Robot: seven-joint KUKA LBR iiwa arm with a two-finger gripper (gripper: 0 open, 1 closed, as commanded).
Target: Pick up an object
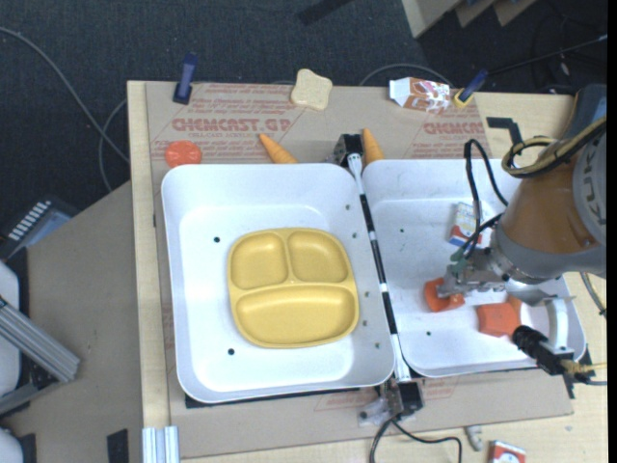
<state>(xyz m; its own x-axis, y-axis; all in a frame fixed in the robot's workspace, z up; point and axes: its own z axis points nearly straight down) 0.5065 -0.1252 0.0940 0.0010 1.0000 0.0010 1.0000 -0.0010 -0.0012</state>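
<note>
The arm reached in from the right of the frame, and its pincer (461, 280) was down inside the right bin (415, 196), in the lower right part of the picture, directly over a small orange-red object (440, 299) that lay on the bin floor. Whether the pincer was released or clenched I could not tell, because the wrist and its cabling hid the tips from this slanted view; nothing showed the object actually gripped. A second piece, an orange block (497, 318), sat just beside it toward the lower right, and a small printed packet (465, 222) lay near, above the wrist. The left bin (193, 210) carried a yellow divided tray (289, 287) in the middle of the frame, well apart from the work. On the surface (145, 258) beyond the bins, along the top of the frame, lay a slice of toy bread (311, 88) and an orange carrot-like piece (277, 149). The main risk, as I judged it, was a closing that caught only an edge of the orange-red object, so that it would slip out on the lift. The block stood close enough that a slightly off approach might nudge it or pinch both together. The loose black cable (477, 177) looping near the wrist could also snag.
</note>
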